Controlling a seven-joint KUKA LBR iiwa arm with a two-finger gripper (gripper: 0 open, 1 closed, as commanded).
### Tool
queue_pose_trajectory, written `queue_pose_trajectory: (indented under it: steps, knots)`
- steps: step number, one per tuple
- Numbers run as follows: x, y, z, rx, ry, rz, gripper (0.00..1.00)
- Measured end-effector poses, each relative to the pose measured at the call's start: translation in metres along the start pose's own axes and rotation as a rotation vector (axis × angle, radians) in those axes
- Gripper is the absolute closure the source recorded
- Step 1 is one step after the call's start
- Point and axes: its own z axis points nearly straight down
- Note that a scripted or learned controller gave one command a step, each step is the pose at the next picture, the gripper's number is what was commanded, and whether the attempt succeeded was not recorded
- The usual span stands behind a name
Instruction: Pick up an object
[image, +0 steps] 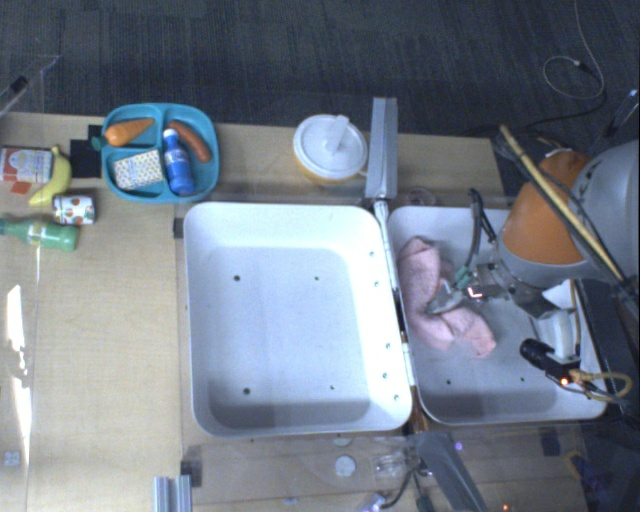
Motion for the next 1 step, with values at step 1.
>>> queue_pose_trajectory:
  steps: [1]
  knots:
    - [-0.0099,0.0701,0.0020,0.001,0.001,-0.027,0.00]
